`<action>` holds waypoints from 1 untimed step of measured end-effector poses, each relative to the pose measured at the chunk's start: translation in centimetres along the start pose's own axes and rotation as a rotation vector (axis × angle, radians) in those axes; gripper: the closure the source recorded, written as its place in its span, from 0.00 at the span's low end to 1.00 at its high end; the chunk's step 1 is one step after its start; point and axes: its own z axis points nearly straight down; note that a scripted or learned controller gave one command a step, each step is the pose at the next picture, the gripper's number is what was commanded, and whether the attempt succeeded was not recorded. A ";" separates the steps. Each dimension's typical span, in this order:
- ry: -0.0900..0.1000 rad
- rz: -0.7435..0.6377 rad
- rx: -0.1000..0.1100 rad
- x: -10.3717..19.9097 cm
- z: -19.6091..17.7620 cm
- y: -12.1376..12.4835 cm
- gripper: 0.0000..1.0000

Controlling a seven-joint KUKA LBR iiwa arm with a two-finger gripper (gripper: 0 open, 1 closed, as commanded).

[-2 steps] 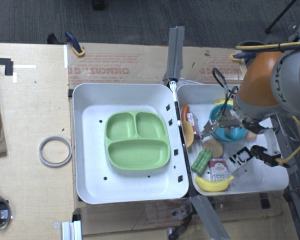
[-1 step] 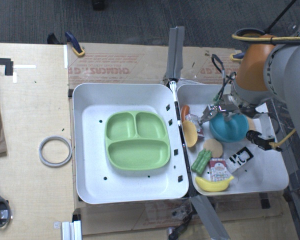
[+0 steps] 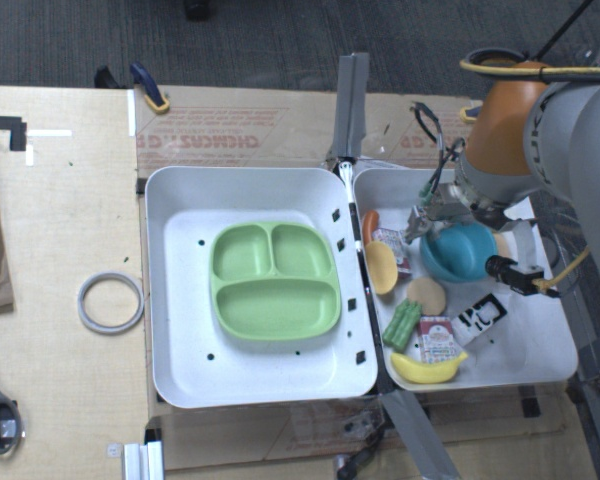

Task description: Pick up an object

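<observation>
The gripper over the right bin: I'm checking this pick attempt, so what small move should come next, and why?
Probably a short straight descent. The gripper sits at the upper left edge of the teal rounded plastic object in the right white bin, and nothing shows between its fingers, so no grasp is confirmed yet.

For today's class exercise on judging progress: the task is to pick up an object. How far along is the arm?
Done: the gripper has reached into the right bin, beside the teal cup. In hand: nothing visibly held. Left: grasping and lifting; banana and green tray lie untouched.
</observation>
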 end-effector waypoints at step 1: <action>-0.024 0.151 0.002 8.5 -8.6 1.7 1.00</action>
